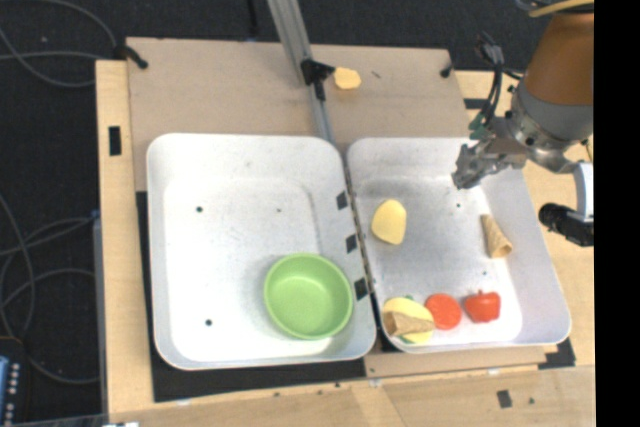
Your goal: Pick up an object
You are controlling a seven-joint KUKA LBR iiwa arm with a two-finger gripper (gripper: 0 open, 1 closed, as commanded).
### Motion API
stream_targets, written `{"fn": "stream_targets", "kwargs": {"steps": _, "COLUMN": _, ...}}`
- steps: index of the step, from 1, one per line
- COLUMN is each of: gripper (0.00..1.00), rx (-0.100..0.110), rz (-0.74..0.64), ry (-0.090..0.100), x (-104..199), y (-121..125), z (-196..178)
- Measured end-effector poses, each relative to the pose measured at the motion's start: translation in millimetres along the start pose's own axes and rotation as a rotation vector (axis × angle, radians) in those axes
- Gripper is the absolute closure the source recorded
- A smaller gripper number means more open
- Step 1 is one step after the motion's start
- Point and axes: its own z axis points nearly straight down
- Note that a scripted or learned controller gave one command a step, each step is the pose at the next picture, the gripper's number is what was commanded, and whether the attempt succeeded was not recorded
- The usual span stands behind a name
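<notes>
Round green plastic bowl (pixel 308 295) sits in left shallow white bin (pixel 200 175), near its front right corner. Beyond that bowl, in right white bin (pixel 420 165): yellow lemon-shaped piece (pixel 389 222), red tomato (pixel 443 311), red pepper (pixel 482 306), tan cone (pixel 496 236). Gripper (pixel 466 175) hangs over that bin's rear.

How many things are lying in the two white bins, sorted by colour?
Green: 1, the green bowl in the left bin.
Yellow: 2, the yellow lemon-like piece and the yellow and tan piece.
Red or orange-red: 2, the tomato-like piece and the red pepper-like piece.
Tan: 1, the tan cone-like piece.
Total: 6.
</notes>
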Motion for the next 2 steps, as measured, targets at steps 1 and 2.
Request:
{"fn": "stream_targets", "kwargs": {"steps": 1, "gripper": 1.00, "rx": 0.003, "rz": 0.001, "ry": -0.001, "x": 43, "y": -9, "z": 9}}
{"fn": "stream_targets", "kwargs": {"steps": 2, "gripper": 1.00, "rx": 0.003, "rz": -0.003, "ry": 0.002, "x": 97, "y": -25, "z": 0}}
